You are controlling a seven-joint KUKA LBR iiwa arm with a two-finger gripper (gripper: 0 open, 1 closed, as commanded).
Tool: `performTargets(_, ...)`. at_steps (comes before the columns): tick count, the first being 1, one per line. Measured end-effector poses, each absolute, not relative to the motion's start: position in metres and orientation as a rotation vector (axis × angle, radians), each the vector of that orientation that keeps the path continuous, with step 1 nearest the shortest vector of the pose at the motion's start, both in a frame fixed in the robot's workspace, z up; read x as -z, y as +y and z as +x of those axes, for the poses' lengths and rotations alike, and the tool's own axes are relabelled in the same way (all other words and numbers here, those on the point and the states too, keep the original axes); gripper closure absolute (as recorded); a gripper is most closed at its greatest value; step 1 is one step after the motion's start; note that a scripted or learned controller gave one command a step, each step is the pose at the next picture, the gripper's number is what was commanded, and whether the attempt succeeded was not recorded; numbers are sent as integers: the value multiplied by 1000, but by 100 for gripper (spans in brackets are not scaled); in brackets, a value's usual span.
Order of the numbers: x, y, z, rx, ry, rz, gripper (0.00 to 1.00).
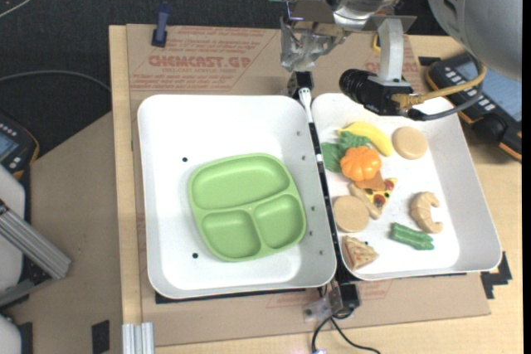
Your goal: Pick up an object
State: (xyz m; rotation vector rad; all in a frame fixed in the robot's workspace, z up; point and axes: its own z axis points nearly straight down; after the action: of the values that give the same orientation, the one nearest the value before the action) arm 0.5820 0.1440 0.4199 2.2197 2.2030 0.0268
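1. Toy food is lying in the right bin [465, 203]: banana [370, 136], orange pumpkin [361, 164], round cookie [410, 143], green bean [411, 237], croissant piece [426, 211], pizza slice [359, 250].
2. Green divided plate [246, 204] is sitting in the left bin [166, 137], nothing on it.
3. Gripper [303, 54] is hanging above the bench behind the bins, near the seam between them, apart from the food.
4. Fingers: blurry, can't tell if open or closed; nothing seen gripped.
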Motion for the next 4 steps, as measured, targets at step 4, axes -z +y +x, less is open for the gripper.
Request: performTargets(4,-230,188,477,8,2230,2220,100)
